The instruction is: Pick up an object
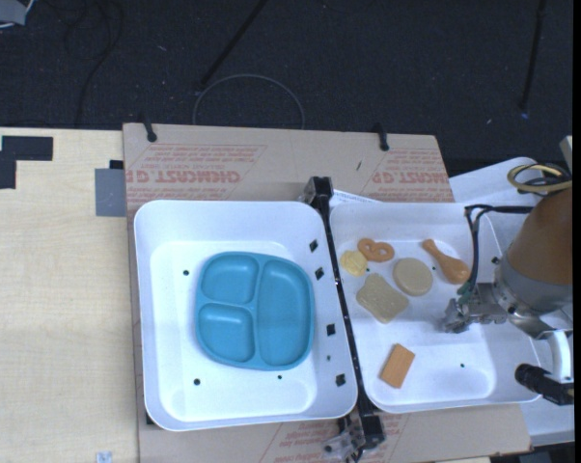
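Several toy food pieces lie in the right bin [474,384]. They are a brown pretzel [375,250], a small yellow piece [354,262], a round beige cracker [413,277], an orange drumstick [446,260], a tan bread slice [382,298] and an orange wedge [399,366]. My gripper [458,315] is low over the bin floor at the right side. It is to the right of the bread slice, below the drumstick and apart from both. Nothing shows in its grasp.
The left bin [165,355] holds a blue divided plate [254,310]. A black divider [334,297] runs between the two bins. The arm's orange band [551,239] hangs over the right bin's right edge. Cardboard [271,167] lies under the bins.
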`<state>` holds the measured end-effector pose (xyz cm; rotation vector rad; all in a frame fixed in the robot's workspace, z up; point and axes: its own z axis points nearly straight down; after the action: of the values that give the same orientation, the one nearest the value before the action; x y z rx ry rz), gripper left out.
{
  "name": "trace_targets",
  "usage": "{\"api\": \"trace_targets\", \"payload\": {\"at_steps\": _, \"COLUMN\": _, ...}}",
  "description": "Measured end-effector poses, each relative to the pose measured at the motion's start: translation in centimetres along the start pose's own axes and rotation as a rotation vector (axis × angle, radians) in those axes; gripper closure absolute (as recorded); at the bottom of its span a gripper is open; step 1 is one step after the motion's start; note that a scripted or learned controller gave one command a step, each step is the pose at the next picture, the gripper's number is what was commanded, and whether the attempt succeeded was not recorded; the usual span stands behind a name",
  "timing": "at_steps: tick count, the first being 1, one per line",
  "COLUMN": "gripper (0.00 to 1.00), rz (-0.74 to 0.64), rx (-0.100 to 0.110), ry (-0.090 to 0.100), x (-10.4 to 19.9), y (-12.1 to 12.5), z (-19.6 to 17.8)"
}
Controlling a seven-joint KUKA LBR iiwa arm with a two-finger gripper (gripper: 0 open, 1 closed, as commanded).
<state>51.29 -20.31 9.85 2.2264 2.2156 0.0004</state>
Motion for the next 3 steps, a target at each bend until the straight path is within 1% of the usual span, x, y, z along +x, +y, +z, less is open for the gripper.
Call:
{"api": "trace_targets", "payload": {"at_steps": 1, "gripper": 1.0, "rz": -0.007, "rx": -0.002, "ry": 0.0, "x": 0.4, "y": 0.1, "z": -6.2}}
{"api": "trace_targets", "payload": {"at_steps": 2, "gripper": 1.0, "rz": -0.006, "rx": -0.002, "ry": 0.0, "x": 0.3, "y": 0.2, "z": -11.5}}
{"api": "trace_targets", "payload": {"at_steps": 3, "gripper": 1.0, "rz": -0.009, "rx": 0.004, "ry": 0.004, "x": 6.5, "y": -0.6, "z": -11.3}}
